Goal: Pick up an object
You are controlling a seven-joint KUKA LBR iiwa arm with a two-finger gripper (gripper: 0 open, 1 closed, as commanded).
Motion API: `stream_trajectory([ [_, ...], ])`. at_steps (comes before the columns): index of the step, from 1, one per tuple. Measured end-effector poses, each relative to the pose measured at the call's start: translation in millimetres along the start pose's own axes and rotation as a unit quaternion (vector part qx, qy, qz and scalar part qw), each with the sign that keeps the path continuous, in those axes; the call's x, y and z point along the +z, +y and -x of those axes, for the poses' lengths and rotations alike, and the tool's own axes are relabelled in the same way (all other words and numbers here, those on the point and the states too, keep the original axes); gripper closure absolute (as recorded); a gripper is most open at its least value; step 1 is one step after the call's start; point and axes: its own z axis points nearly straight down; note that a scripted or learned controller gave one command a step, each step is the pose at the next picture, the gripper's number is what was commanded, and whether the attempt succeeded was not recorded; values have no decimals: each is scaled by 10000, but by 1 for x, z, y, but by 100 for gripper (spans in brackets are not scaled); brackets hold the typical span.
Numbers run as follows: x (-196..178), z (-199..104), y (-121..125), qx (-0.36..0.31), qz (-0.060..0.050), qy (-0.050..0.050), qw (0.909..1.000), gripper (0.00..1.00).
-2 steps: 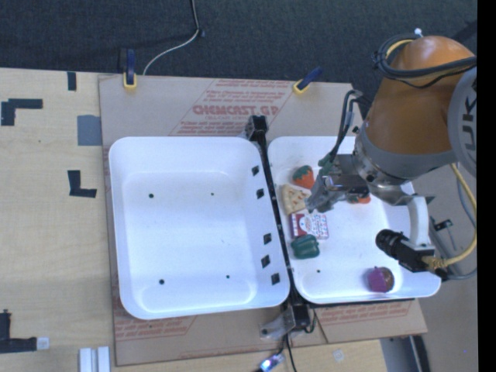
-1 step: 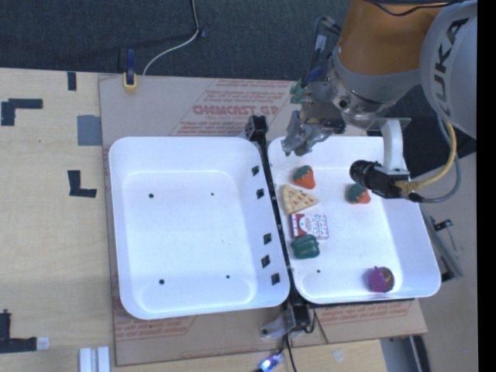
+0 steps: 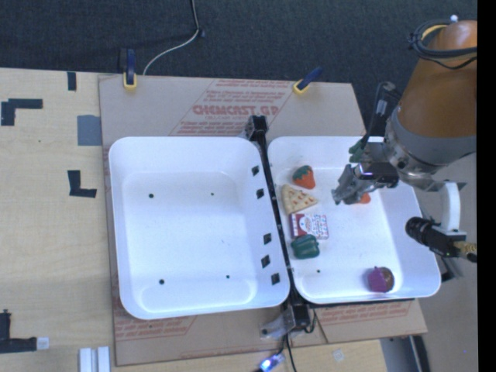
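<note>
My gripper (image 3: 349, 190) hangs low over the middle of the right bin (image 3: 411, 285), reaching in from the right. A small orange-red object (image 3: 363, 199) peeks out right beside it, partly hidden by the gripper. To its left lie an orange-red strawberry-like toy with a green top (image 3: 304, 177), a yellow cheese wedge (image 3: 297, 199), a red and white box (image 3: 309, 225) and a green pepper (image 3: 305, 246). A purple object (image 3: 380, 279) sits near the bin's front right corner.
The left bin (image 3: 124, 208) adjoins the right one along a black divider (image 3: 267, 208). Both rest on a cardboard sheet (image 3: 225, 107) held by clamps at the back. The arm's grey and orange body (image 3: 438, 91) looms over the right bin's far right side.
</note>
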Motion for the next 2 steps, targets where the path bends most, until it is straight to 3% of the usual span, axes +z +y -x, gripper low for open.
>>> stream_trajectory([
  [1,-123,-54,37,-90,117,14,9999,100],
  [2,36,-45,30,-51,-37,8,10000,100],
])
